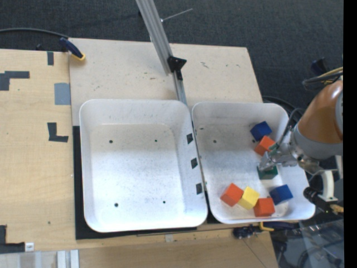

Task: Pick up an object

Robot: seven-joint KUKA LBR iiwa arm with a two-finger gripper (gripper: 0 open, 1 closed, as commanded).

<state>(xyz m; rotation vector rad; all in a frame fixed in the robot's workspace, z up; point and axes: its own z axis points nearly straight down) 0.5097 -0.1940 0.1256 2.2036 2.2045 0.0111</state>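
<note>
We saw two shallow white bins side by side on the bench, the left bin (95, 149) and the right bin (223, 121), their rims touching along the middle. All the loose objects lay in the right bin.

The arm (322, 121) reached in from the right, its orange band above the grey wrist, and the gripper (269, 165) was down inside the right bin, toward its right wall. A small dark green block (270, 172) sat directly beneath the fingertips, touching or nearly touching them. We could not tell whether the fingers were apart or together, nor whether they actually gripped the green block.

Just beyond the gripper, toward the far right corner, lay a blue cube (260, 130) with a small orange block (265, 144) touching its near side. Along the near edge of that bin we saw a cluster: an orange cube (231, 195) on the left, a yellow cube (249, 197) touching it, then another orange cube (264, 206) just beside the yellow one, and a second blue cube (280, 194) to the right, close to the green block.

A grey metal rail (156, 29) ran from the far edge down to the seam between the bins.
</note>
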